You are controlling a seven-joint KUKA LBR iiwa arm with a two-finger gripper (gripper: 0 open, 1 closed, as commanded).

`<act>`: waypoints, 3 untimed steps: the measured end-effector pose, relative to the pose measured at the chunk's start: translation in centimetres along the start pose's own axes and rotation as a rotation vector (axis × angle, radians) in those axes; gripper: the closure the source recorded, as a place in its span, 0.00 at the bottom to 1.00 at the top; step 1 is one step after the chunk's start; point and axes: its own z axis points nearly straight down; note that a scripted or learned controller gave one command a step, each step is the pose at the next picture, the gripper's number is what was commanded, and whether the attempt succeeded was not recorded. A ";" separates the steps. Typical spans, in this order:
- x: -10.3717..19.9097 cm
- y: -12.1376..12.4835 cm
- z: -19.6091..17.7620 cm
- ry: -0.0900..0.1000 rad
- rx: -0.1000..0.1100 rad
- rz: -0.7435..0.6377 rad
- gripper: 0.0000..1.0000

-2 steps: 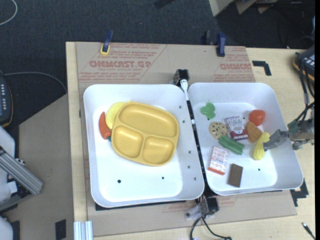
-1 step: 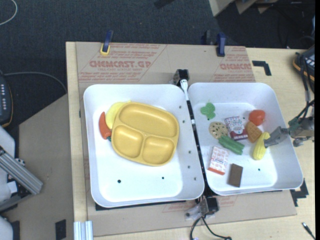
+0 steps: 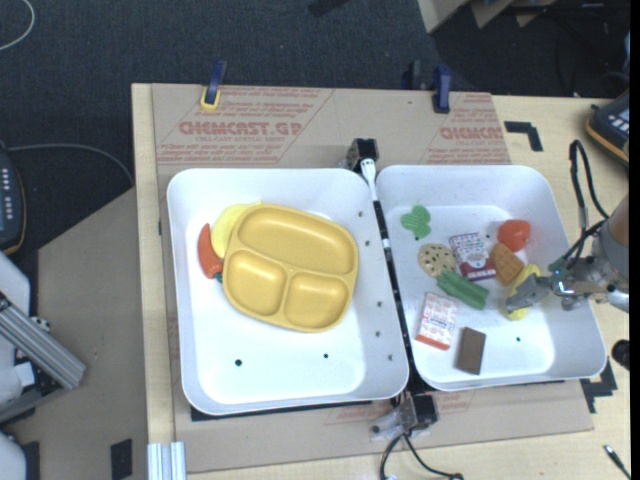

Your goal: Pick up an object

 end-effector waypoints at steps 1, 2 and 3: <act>0.1 -0.1 5.4 0.000 0.000 0.000 0.00; 0.0 0.1 4.0 -0.004 -0.008 0.001 1.00; -0.3 0.4 -2.4 -0.007 -0.014 -0.002 1.00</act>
